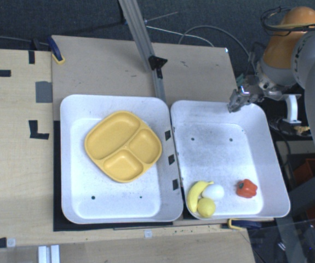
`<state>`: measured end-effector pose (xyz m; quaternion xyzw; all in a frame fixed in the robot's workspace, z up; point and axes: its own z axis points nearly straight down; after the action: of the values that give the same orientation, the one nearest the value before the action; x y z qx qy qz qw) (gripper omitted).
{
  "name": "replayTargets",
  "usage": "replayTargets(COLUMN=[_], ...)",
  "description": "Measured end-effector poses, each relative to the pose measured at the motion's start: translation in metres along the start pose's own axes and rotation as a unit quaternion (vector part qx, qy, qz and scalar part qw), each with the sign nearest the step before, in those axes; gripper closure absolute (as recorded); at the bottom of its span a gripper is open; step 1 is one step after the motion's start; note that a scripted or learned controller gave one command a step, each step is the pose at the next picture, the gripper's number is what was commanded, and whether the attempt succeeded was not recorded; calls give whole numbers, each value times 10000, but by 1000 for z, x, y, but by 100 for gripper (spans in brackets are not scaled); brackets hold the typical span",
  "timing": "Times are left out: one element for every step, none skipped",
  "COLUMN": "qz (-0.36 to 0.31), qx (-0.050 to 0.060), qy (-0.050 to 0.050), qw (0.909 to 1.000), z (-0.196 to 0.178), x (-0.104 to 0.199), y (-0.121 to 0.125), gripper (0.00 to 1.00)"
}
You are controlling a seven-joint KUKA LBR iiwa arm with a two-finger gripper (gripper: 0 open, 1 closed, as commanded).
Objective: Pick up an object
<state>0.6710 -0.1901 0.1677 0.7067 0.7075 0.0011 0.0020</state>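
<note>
The right bin [223, 147] holds a yellow banana [196, 193], a white egg-shaped object [214, 192], a yellow lemon [206, 206] and a small red pepper [246, 188], all near its front edge. The banana, egg and lemon lie bunched together at the front left corner; the pepper sits apart to their right. My gripper [236, 102] hangs over the bin's far right corner, well away from these objects, with nothing visible in it.
The left bin [75, 163] holds a yellow divided plate [122, 146]. A grey metal pole [141, 32] slants across the bench behind the bins. The arm's orange band [286, 34] and cables sit at the upper right.
</note>
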Motion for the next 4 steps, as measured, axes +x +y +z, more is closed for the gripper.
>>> replayTargets(qz=[-1,-3,-21,-28], qx=[-9,-2,33,37], qy=[-3,1,12,15], qw=[10000,10000,10000,10000], z=[-64,-107,-92,-86], x=[-2,-2,51,110], y=[-1,0,-13,-26], gripper=[100,100,100,100])
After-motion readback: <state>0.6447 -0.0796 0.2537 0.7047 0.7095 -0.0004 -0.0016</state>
